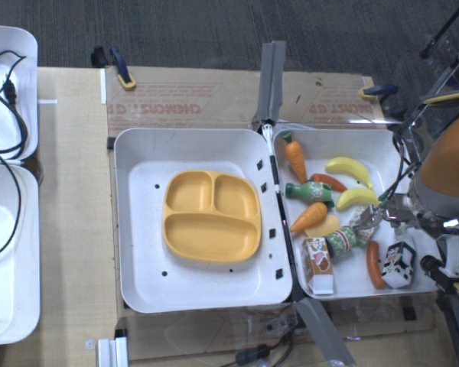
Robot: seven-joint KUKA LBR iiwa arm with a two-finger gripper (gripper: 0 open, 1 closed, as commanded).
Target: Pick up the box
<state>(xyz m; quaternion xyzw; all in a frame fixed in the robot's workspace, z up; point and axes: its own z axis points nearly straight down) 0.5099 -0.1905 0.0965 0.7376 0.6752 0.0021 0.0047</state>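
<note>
Fingers (376, 219) state unclear, near box (318, 264), label unreadable, cardboard reads CHEMCZ backwards perhaps

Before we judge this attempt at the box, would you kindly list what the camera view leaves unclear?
- End effector: small and metallic against clutter in the right bin; its finger state is unreadable.
- Box: lies at the bin's lower left; its print is too small to read.
- Arm: cut off by the right edge, blurred orange.
- Black-and-white carton: its markings are too small to identify.

Matt plastic tray (212, 215), printed cardboard box (318, 264)
</note>
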